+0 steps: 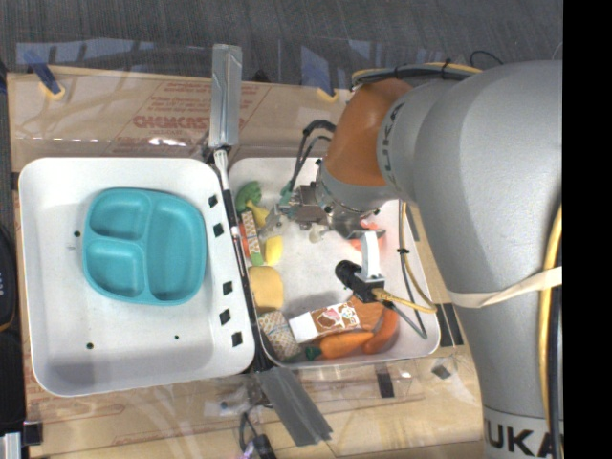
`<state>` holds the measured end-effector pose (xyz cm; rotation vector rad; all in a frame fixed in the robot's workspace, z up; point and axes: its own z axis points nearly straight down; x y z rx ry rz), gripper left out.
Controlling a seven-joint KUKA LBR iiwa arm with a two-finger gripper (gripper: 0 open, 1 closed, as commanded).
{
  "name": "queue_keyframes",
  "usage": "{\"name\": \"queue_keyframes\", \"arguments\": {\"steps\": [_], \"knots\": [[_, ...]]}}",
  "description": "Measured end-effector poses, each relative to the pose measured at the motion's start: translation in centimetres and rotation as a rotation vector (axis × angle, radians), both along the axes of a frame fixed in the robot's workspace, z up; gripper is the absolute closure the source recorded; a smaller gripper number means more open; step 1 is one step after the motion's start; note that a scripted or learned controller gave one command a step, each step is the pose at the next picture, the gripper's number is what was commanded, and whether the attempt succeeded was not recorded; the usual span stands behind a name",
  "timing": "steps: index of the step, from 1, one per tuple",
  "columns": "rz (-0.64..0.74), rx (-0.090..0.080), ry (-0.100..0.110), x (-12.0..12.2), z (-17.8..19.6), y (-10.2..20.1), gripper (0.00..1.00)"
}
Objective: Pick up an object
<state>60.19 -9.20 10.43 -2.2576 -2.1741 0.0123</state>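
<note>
Arm over the crowded right bin (421,338)

The gripper (308,207) hangs near its far left corner; its grip cannot be told. Soft toy food (266,290) lines the left wall; open floor lies mid-bin.

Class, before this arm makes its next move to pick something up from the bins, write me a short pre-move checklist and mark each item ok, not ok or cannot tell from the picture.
1. Hand is over the right bin, where the pickable things lie: ok.
2. Things to pick are present there, such as the yellow block and the orange carrot: ok.
3. Hand already grips an object: cannot tell; the wrist hides it.
4. Whether the hand is open or shut: cannot tell.
5. Teal divided plate sits in the left bin, away from the arm: ok.
6. Targets stand apart for a clean grasp: not ok; they crowd the bin's left and near walls.
</note>
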Motion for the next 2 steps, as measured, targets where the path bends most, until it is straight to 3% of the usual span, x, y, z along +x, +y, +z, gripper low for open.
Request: {"name": "queue_keyframes", "arguments": {"steps": [1,2], "knots": [[0.0,0.0,-0.002,0.1,0.1,0.0,0.0],[-0.022,-0.003,-0.007,-1.7,-1.4,-0.4,0.0]]}}
